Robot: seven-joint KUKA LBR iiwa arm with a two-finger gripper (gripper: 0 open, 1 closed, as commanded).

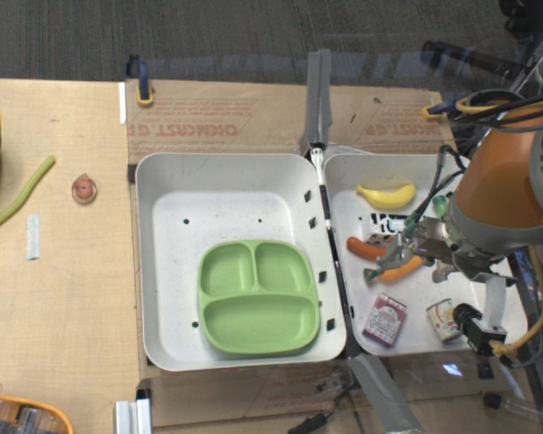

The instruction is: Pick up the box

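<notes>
Left bin point(163, 242) contains a green divided tray point(258, 297). Right bin point(344, 333) holds a banana point(386, 194), orange carrots point(366, 248) and the box point(385, 320), which lies flat near the front wall. The gripper point(400, 253) hangs above the carrots, behind the box and clear of it; whether its grip is spread or closed cannot be determined.

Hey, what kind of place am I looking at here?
Most likely a robotics lab set up for pick-and-place trials. A grey and orange arm reaches over two white bins, holding toy food like a banana, a small box and a green divided tray, on a cardboard-covered bench.
</notes>
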